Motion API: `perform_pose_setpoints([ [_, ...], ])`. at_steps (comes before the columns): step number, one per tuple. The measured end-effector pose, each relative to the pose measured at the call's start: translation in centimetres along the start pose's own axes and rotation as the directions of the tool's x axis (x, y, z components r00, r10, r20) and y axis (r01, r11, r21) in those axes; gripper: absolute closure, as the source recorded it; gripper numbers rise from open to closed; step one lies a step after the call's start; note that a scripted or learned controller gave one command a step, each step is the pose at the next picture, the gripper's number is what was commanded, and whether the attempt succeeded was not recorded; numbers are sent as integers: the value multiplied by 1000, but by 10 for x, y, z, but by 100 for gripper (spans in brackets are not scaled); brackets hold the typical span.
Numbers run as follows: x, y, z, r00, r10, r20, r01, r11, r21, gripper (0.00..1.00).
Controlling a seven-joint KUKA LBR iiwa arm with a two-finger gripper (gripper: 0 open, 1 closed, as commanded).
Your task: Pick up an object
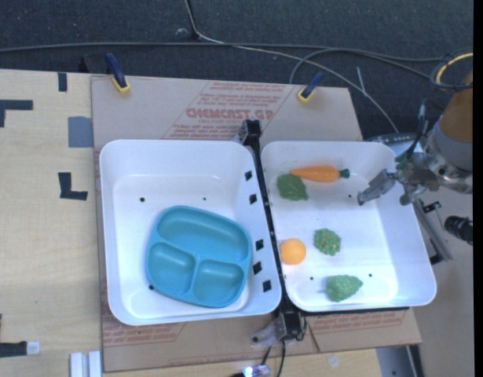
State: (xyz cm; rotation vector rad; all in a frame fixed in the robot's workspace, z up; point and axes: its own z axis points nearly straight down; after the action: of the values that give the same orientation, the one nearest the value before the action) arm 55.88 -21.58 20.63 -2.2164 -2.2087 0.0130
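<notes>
The right bin (410, 246) holds an orange carrot (316, 173) at the back and a green leafy piece (291, 187) just left of it. Further forward lie a small broccoli floret (327, 242), an orange ball (293, 251) and another green vegetable (343, 287) near the front wall. My gripper (389, 193) hangs over the bin's right rim, to the right of the carrot. Its fingers (373, 188) are spread open with nothing between them.
The left bin (115, 210) holds a blue divided plate (199, 256). A black divider (261, 210) runs between the bins. Cables (343, 61) trail across the back. Two clamps (118, 77) pin the cardboard underlay.
</notes>
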Motion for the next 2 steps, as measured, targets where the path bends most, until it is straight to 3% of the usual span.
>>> perform_pose_setpoints([
  [1,1,3,-8,1000,-4,4,4,1000,-13,0],
  [2,-7,8,49,1000,-4,4,4,1000,-11,0],
])
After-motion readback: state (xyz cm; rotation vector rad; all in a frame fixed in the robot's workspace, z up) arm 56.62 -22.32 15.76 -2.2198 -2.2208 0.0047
